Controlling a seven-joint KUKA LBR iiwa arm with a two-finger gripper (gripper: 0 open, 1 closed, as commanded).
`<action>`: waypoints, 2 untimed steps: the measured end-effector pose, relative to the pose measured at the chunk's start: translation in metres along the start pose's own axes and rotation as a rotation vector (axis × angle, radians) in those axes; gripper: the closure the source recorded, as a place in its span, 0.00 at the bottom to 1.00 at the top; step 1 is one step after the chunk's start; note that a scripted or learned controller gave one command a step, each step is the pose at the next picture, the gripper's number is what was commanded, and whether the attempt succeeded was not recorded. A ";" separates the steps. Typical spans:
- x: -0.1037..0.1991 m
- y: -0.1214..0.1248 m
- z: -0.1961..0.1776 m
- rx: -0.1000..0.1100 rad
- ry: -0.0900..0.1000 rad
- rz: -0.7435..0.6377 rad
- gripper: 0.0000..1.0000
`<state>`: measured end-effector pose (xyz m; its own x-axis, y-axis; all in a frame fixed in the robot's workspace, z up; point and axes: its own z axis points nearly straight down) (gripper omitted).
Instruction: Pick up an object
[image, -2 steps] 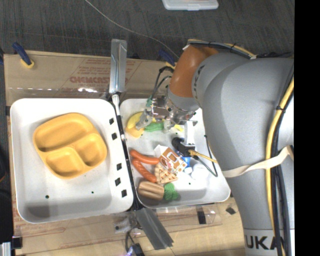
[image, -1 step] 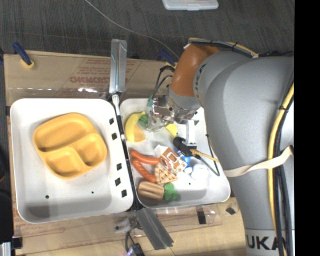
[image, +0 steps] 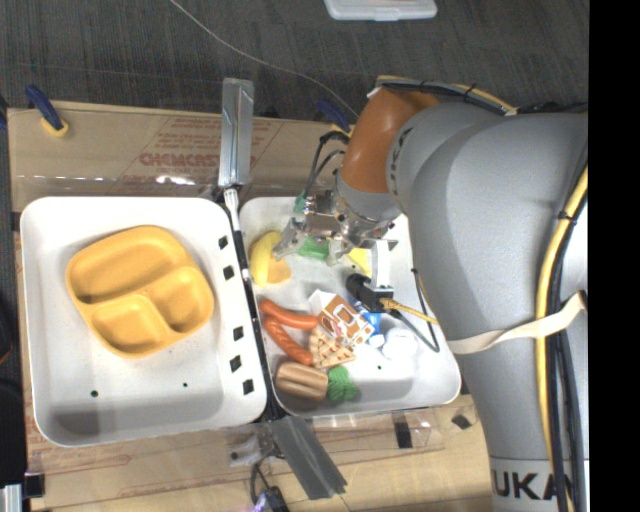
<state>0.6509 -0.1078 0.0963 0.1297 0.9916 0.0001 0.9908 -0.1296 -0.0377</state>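
Note:
My gripper (image: 308, 236) is low over the far part of the right bin (image: 432, 372). A small green object (image: 314, 250) sits right under it, and whether it is held is hidden by the wrist. A yellow lemon-like piece (image: 264, 258) lies just left of the gripper, against the bin's left wall. Nearer the front lie two orange sausage-like pieces (image: 288, 317), a waffle (image: 334, 348), a small printed box (image: 346, 320), a brown bread roll (image: 300, 380) and a green broccoli piece (image: 343, 385).
The left bin (image: 60, 415) holds a yellow divided plate (image: 140, 290). A blue item (image: 374, 331) and white pieces (image: 400, 346) lie at the right bin's right side. The grey arm (image: 490, 230) covers that bin's far right corner.

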 end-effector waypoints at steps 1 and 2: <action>0.001 -0.023 0.007 -0.033 -0.007 -0.333 0.00; -0.002 0.006 0.007 -0.030 -0.006 -0.398 0.00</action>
<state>0.6563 -0.1109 0.0888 -0.2648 0.9643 0.0030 0.9643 0.2648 -0.0069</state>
